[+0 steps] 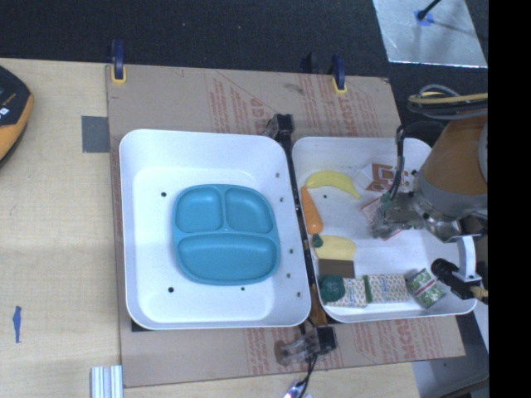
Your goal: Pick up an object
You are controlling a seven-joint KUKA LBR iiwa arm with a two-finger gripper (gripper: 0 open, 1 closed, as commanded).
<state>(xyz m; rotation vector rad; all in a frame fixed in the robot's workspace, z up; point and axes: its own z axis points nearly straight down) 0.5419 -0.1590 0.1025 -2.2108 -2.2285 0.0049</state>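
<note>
Two-finger gripper (387, 222): low in right shallow white bin (365, 312); finger opening cannot be told. Left of it: yellow plastic banana (331, 182), orange carrot (311, 210).

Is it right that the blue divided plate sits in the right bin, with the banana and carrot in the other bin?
Not quite. The camera view shows the blue divided plate in the left bin; the banana and carrot lie in the right bin.
</note>
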